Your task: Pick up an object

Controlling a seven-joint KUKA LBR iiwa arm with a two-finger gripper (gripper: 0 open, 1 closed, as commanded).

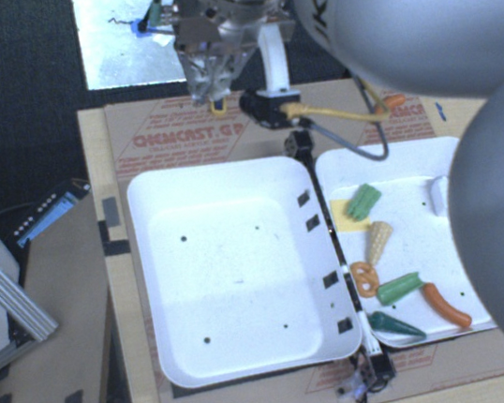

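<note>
In the camera view, the arm (413, 18) sweeps in from the upper right of the frame, and its hand (214, 93) hangs at the top centre, above the cardboard-covered table (175, 137) and beyond the far rim of the left bin (234, 265). A small yellow bit shows at the fingertips, but whether the hand is open, closed or gripping anything I cannot tell at this size and angle.

The things to pick lie well apart from the hand, gathered in the right bin (399, 172) toward the lower right of the frame: a green toy vegetable (363, 199) resting on a yellow piece (345, 217), a corn cob (378, 240), a pretzel (364, 277), a green pepper-like piece (399, 288), an orange carrot-like piece (447, 304) and a dark green one (395, 325). They sit loose and mostly separate, probably scattered so a hand can close on one alone. The arm's bulk covers the bin's right part, so a pick seems not yet begun.
</note>
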